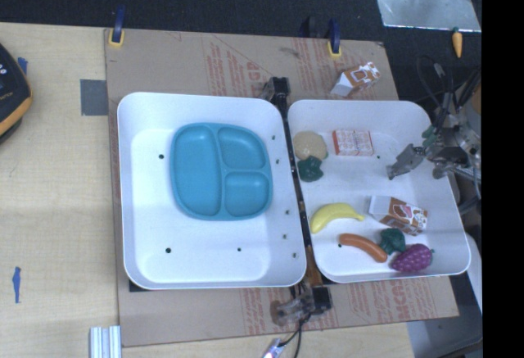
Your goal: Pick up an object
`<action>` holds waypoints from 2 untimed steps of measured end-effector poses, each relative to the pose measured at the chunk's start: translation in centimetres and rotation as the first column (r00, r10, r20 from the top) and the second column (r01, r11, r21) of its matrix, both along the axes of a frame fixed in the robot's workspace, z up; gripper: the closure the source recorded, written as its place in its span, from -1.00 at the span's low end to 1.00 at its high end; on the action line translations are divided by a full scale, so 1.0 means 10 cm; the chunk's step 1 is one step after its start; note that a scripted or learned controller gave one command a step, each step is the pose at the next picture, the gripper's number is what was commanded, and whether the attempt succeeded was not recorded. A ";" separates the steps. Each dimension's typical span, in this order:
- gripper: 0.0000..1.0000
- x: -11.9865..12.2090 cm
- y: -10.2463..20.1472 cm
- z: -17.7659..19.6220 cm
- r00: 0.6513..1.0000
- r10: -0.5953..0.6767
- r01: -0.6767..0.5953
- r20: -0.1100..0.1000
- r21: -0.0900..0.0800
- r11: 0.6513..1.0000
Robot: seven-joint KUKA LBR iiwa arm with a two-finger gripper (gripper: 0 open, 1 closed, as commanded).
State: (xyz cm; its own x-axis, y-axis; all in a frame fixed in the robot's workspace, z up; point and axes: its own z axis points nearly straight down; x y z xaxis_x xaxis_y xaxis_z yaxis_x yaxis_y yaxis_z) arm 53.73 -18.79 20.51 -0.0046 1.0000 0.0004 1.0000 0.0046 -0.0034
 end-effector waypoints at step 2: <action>-1.00 -0.61 -0.24 -1.13 1.000 0.001 -0.001 0.002 -0.001 1.000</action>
State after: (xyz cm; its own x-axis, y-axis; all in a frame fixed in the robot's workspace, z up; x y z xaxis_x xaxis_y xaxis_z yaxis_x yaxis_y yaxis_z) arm 47.62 -21.18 9.20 -0.0056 1.0000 -0.0006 1.0000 0.0056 -0.0013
